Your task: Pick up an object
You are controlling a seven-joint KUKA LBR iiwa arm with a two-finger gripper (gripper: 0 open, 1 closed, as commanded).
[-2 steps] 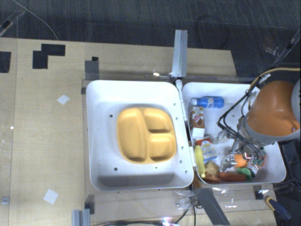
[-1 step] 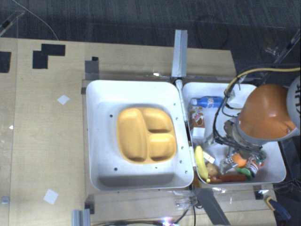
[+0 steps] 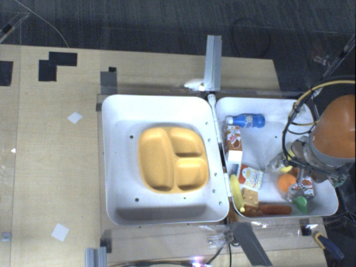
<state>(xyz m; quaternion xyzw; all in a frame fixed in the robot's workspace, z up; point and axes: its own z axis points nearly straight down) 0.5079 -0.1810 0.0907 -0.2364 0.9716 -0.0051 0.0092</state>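
While the tool (image 3: pixel 300 187) hangs low in the right bin (image 3: pixel 267 107), down among the clutter at its near corner, the step in hand looks like the reach onto a target. I cannot tell its state or whether anything is caught. An orange ball (image 3: pixel 285 183) lies just beside it and a green piece (image 3: pixel 301 203) just below; next comes a clean closing and a straight lift.

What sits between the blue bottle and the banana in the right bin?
In the camera view, between the blue bottle and the banana lies a brown carton, running along the bin's left wall.
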